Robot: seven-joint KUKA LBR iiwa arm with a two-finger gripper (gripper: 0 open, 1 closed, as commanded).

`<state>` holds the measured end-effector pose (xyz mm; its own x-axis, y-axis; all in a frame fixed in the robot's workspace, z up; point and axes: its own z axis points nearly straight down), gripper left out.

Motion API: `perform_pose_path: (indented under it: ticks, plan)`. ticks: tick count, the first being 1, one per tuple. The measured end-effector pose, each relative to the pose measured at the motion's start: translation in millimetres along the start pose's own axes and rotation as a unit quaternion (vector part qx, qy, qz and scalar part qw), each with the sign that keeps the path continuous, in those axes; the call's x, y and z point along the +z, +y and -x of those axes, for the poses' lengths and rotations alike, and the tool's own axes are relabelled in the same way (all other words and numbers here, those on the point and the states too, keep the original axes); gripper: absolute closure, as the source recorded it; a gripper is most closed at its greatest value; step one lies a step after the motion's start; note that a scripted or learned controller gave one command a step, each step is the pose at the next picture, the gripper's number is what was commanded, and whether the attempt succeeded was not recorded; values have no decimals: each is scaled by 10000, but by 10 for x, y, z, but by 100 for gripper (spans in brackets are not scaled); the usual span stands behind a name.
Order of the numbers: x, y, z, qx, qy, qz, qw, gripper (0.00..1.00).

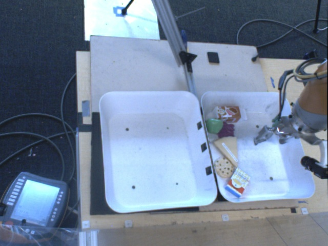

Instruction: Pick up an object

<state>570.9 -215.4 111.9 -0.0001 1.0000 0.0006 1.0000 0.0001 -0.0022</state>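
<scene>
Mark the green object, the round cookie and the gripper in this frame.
green object (214,125): camera view, on the middle of its rounded top.
round cookie (223,167): camera view, on the centre of its speckled face.
gripper (261,137): camera view, at its tip above the right bin's floor.

One fixed camera looks down at a slant from above the desk (241,55) — far enough back to take in both white bins (118,111), dark carpet (36,45) around — the arm (312,101) entering from the right.
</scene>
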Motion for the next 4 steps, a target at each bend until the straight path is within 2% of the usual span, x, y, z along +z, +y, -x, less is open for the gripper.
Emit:
perform_pose_path:
  ticks: [1,3,4]
  plan:
    - [-128,12,4,-3,-7,23,10000,100]
    - [-1066,61,5,-4,-10,36,10000,100]
    - [-1059,-117,-515,-20,1,15,10000,100]
